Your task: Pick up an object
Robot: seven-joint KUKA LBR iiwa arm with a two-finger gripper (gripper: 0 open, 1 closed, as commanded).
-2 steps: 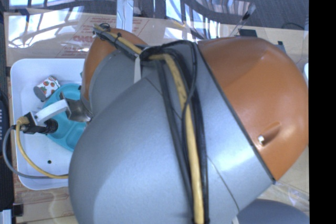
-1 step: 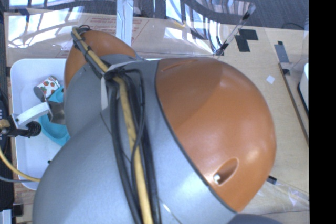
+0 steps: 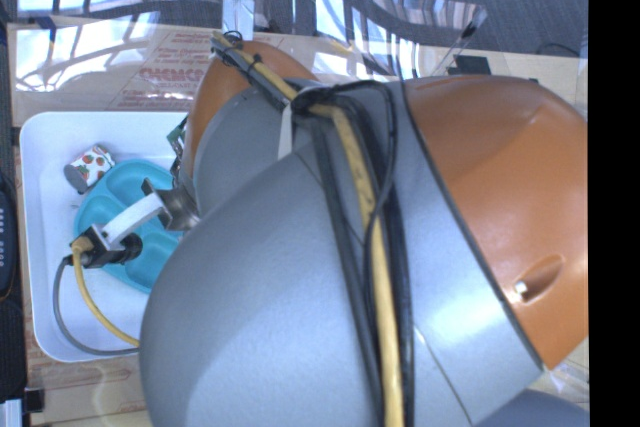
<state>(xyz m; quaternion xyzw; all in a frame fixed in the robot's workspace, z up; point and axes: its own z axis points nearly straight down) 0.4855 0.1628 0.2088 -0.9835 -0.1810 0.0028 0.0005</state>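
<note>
The left white bin (image 3: 38, 215) holds a light blue dish-like object (image 3: 115, 197) near its middle. Just beyond it, toward the bin's far left, lies a small grey and white object with red and green spots (image 3: 90, 166). My gripper (image 3: 178, 205) is low over the blue object's right side, and the grey arm covers most of it. A sliver of something green (image 3: 181, 129) peeks out beside the arm at the bin's far edge.
The grey and orange arm (image 3: 400, 245) fills the middle and right of the view and covers the right bin. Behind the bins lies brown board with red print (image 3: 165, 65), with a clear plastic wall (image 3: 400, 15) beyond it.
</note>
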